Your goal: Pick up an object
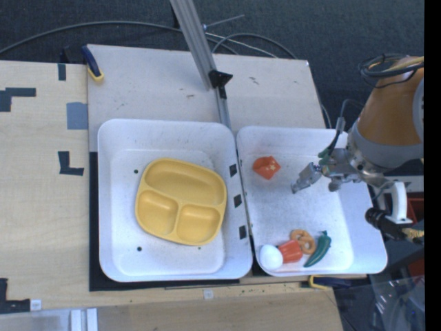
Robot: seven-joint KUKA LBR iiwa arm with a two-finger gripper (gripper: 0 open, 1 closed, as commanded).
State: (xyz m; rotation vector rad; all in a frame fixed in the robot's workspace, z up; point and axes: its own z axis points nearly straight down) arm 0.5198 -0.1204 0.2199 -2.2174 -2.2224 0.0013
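A light wooden bench (41,185) occupied the left and lower part of the view, marked with dark tape pieces (69,163). A pale board (158,81) lay beneath the bins. The floor (310,12) was dark carpet, crossed by cables (103,27). A grey metal post (193,29) slanted in from above. Lighting was even.

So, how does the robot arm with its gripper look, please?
The arm is rounded and bulky, with an orange band above a grey wrist section. Thin dark cables loop over its top. The gripper is small, grey metal, with slim fingers pointing toward the bins. A white and black part hangs below the wrist.
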